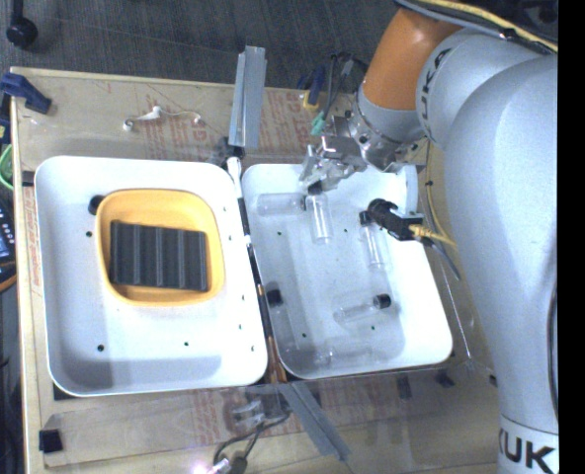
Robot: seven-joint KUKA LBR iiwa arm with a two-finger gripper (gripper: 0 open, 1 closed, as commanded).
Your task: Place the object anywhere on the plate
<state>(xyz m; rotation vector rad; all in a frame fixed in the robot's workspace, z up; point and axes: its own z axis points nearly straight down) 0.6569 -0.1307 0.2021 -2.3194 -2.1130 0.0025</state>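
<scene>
A yellow plate (202, 208) lies in the left bin (65, 304). A dark grey ribbed block (160, 256) rests flat on the plate's middle. My gripper (319, 174) hangs over the back edge of the right bin (426, 339), well to the right of the plate, and the wrist hides much of it. Under and in front of it lie clear tube-like pieces (319, 221), (374, 249), and one with a black cap (360, 310).
A small dark bit (273, 295) sits by the right bin's left wall. A black fitting with a yellow cable (389, 218) hangs off the arm over that bin. A metal bar (245, 97) stands behind the bins. The big grey arm covers the right side.
</scene>
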